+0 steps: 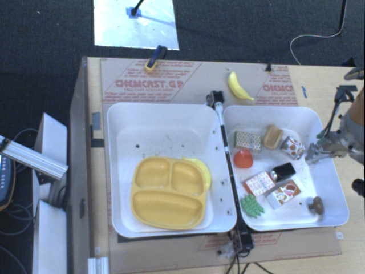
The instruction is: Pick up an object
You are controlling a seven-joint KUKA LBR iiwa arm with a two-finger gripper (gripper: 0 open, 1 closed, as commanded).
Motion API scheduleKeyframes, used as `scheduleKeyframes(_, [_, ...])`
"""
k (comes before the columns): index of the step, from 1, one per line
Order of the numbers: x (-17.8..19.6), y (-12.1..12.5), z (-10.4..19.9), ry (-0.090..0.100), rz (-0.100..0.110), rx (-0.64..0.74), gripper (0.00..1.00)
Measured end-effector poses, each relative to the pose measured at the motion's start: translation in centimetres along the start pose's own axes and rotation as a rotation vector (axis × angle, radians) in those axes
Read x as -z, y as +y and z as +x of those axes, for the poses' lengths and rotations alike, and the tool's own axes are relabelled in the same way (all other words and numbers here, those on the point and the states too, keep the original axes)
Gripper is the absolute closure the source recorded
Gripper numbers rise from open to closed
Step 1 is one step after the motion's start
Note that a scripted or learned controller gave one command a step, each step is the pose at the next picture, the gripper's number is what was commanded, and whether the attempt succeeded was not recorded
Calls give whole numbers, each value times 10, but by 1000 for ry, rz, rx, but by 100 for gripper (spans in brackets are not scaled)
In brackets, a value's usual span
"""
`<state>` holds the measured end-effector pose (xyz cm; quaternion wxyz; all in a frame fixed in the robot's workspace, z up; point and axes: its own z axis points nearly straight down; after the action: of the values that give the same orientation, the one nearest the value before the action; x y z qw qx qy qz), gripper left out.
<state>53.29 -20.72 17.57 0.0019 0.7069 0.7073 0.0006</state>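
Note:
The right bin (pixel 328 178) holds several small objects. A patterned box (pixel 247 140), a tan bread-like piece (pixel 272 136) and a red-and-white cup (pixel 292 146) lie toward its back. A red round object (pixel 243 159), a black box (pixel 283 171), two red-and-white cartons (pixel 259 183) (pixel 283 193), a green toy (pixel 251 205) and a small brown object (pixel 315 205) lie nearer the front. My gripper (pixel 317 153) hangs low over the bin's right side, just right of the cup, with nothing visibly held.
The left bin (pixel 165 124) holds a yellow divided tray (pixel 168 192). A banana (pixel 239 88) lies on the bench behind the right bin. The grey arm (pixel 349 131) comes in over the bin's right rim. A yellow-and-black tool (pixel 154 59) rests at the bench's back edge.

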Motion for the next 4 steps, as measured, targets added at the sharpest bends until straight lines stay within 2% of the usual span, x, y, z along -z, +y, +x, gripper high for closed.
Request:
scheduleKeyframes(1, [-1,0,0,1,1,0,0])
scheduleKeyframes(2, [-64,-7,28,1,-3,2,0])
scheduleKeyframes(3, [-91,25,43,2,2,4,0])
scheduleKeyframes(4, [-80,26,42,2,0,6,100])
